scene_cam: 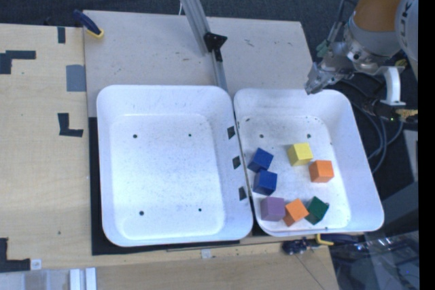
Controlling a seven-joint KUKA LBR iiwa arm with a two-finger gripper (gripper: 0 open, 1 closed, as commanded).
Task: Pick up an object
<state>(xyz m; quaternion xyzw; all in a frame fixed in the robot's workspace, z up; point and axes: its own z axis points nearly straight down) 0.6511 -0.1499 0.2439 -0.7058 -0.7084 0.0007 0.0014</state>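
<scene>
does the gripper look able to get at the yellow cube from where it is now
Probably yes. The gripper hangs over the far rim of the right bin, and the yellow cube sits apart from the orange cube and blue cubes, with nothing above it.

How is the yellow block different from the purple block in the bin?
The small yellow cube is bright yellow; the small purple cube is pale violet. The yellow cube sits apart from its neighbours, farther from the bin's near edge; the purple cube lies near that edge, right against an orange cube. Both look similar in size and lie in the right white bin.
</scene>
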